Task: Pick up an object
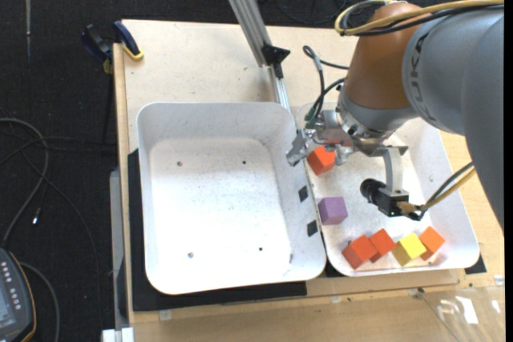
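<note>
Over the right-hand white bin [457,196] the grey arm [449,68] with its orange band [383,52] reaches in from the right and bends down toward the bin's far left corner. At its end the tool [319,150] sits low, right against an orange-red cube [321,160]; the cube shows just beneath the metal parts of the tool, but from this angle I cannot tell whether it sits between them or merely beside them, nor whether the tool is open or closed.

Nearer in the same bin lies a purple cube [332,210], apart from the first and close to the bin's left wall. Along the near rim four more blocks lie in a loose row: a red cube [361,251], an orange cube [382,241] touching it, a yellow cube [411,247] and another orange cube [432,240] at the right end. A small black part [383,195] hangs off the arm on a bracket, above the bin floor between the purple cube and the row.

To the left, the second white bin [160,124] stands beside the first, their rims overlapping. Both rest on a pale wooden desk [192,60]. A slanted aluminium rail [240,0] rises from the desk's far side, and a black and yellow clamp [112,42] grips its far left corner.
</note>
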Action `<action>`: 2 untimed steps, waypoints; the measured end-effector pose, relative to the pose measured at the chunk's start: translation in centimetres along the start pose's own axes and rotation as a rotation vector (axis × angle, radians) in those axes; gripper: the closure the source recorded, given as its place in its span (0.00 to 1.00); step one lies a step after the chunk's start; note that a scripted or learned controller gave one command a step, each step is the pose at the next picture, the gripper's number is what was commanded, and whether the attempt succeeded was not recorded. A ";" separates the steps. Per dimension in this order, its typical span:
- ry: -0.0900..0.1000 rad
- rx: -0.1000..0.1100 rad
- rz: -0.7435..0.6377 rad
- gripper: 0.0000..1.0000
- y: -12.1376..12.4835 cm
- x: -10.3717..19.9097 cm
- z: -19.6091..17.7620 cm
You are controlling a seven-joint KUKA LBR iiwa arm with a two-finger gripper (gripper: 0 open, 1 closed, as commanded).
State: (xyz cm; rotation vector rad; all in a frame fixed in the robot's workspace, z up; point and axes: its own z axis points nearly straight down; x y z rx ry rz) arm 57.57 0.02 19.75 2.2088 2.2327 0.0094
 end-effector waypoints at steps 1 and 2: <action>-0.008 -0.006 0.015 0.00 3.1 -6.0 -8.1; -0.004 0.010 0.014 0.00 -2.5 -6.3 -5.9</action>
